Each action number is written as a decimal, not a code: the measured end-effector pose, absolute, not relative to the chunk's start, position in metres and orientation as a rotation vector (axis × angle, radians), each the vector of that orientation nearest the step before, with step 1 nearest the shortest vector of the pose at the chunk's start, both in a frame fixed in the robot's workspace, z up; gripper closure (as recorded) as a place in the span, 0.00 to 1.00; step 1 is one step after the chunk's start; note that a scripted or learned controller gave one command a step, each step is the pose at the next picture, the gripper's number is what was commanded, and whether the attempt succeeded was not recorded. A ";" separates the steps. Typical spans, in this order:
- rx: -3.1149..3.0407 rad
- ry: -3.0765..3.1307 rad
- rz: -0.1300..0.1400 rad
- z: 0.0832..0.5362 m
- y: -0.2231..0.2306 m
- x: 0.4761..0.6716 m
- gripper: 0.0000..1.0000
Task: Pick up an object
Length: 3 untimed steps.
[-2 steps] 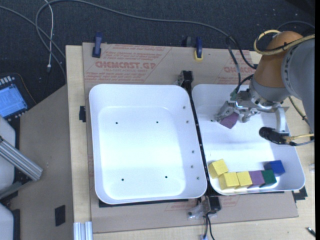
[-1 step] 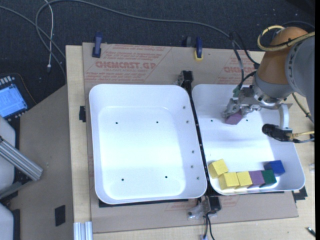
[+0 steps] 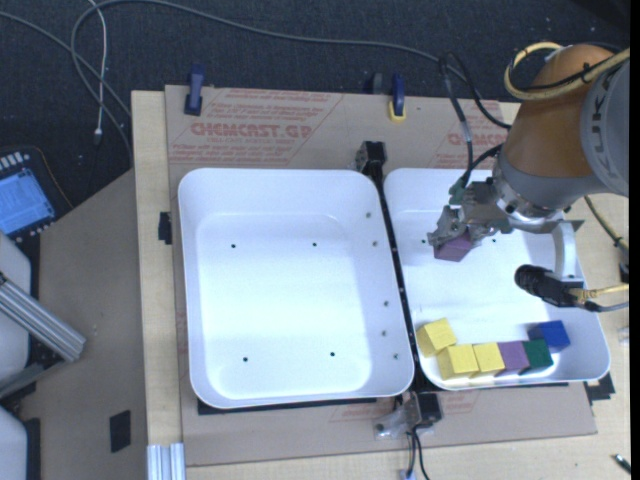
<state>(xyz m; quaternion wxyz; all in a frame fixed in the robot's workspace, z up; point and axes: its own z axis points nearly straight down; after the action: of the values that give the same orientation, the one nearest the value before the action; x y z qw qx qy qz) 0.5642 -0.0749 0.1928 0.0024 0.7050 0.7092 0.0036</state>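
Tool (image 3: 452,236) over the upper middle of the right bin (image 3: 500,298), hanging from the grey arm with its orange band (image 3: 555,118). A purple block (image 3: 452,247) sits at the fingertips, partly tucked under them. It looks pinched between the fingers, which are closed down to about the block's width. Whether it is lifted off the bin floor or resting on it, cannot tell from this slant.

Handling, as a judgement: the block looks like a small rigid cube, light, with flat faces, probably foam or painted wood. It should not deform or break. Best hold is across two opposite flat faces, centred, so it cannot pivot out; a grip near a corner would likely let it twist.

Outward: along the near wall of the same bin lies a row of other blocks, well apart from the tool: yellow block (image 3: 436,336), second yellow block (image 3: 461,359), a paler yellow one (image 3: 488,357), a purple one (image 3: 513,354), green block (image 3: 537,353), blue block (image 3: 551,335). The left bin (image 3: 200,268) lies just beside, on the tabletop (image 3: 160,368).
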 end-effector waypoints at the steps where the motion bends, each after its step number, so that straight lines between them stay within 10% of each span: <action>1: 2.221 2.222 0.001 0.198 -0.078 0.563 1.00; 2: 2.193 2.254 -0.004 0.154 -0.119 0.600 1.00; 3: 2.211 2.232 0.007 0.189 -0.008 0.613 1.00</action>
<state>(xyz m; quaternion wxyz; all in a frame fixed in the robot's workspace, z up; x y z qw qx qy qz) 0.6131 -0.0080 0.1893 0.0001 0.7037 0.7105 0.0022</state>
